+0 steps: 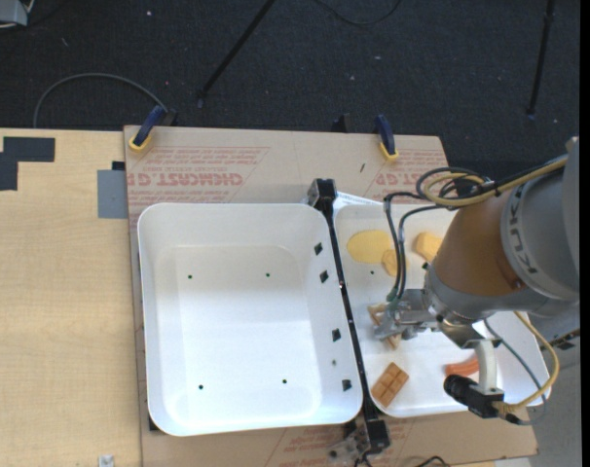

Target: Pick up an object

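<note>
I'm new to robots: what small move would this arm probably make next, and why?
Probably a short straight drop, then a squeeze. The gripper hangs low in the right bin, right over a small tan piece, so a grasp looks close. The waffle-like block lies farther off.

A single fixed camera sits high above the pale wooden worktop (52, 309), looking down at a slant. It stands far enough off to take in both shallow white plastic bins (159, 261) side by side, plus dark floor beyond. The grey arm with its orange band (480, 251) enters from the frame's right.
</note>
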{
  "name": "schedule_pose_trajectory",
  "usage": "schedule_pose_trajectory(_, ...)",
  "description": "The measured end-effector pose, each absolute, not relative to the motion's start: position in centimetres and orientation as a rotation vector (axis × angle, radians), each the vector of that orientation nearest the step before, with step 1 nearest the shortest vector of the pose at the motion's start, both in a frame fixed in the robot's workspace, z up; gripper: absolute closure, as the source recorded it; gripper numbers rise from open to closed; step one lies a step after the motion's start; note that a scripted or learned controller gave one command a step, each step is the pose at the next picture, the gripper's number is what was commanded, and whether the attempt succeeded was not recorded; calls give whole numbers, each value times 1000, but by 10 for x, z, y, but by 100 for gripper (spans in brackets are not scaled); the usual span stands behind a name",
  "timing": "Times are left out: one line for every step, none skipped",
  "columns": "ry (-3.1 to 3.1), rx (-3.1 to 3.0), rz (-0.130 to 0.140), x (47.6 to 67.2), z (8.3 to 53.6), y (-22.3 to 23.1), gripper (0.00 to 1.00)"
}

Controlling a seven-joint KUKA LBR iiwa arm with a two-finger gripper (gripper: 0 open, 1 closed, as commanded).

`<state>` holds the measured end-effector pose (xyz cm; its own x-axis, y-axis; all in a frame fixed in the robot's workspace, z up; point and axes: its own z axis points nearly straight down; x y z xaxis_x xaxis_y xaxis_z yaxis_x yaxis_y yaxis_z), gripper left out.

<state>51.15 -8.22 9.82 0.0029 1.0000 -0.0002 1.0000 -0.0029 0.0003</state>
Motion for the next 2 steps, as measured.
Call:
schedule_pose_trajectory(2229,2211,11,542,191,15,100)
schedule_pose_trajectory(2228,2216,0,562,187,78,100)
